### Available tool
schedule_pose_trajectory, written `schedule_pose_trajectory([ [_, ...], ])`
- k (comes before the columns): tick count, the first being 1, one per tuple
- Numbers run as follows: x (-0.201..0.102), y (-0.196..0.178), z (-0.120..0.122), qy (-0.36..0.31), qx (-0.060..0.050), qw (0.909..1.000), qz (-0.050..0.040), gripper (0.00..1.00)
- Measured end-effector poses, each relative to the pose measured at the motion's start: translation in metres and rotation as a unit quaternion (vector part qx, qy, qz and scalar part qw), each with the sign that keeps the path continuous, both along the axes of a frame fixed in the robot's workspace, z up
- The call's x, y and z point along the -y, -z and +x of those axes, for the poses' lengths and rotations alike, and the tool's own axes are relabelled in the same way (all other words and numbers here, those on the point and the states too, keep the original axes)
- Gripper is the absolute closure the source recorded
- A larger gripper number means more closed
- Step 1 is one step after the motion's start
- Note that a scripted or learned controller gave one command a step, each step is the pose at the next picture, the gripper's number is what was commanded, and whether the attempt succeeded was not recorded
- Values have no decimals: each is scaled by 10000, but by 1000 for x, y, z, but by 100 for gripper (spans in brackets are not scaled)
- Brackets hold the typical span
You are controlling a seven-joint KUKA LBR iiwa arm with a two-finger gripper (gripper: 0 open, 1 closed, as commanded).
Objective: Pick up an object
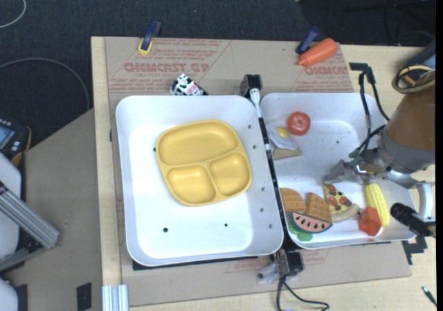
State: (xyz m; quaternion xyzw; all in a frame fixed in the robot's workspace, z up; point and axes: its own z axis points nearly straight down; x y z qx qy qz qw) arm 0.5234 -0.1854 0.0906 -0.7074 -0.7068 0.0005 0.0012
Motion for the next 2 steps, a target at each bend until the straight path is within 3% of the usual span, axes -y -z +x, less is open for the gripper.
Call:
schedule_pose_trajectory([
  [1,0,-13,1,-2,24,10000,-11,100],
  [2,9,-59,1,0,40,10000,-22,100],
])
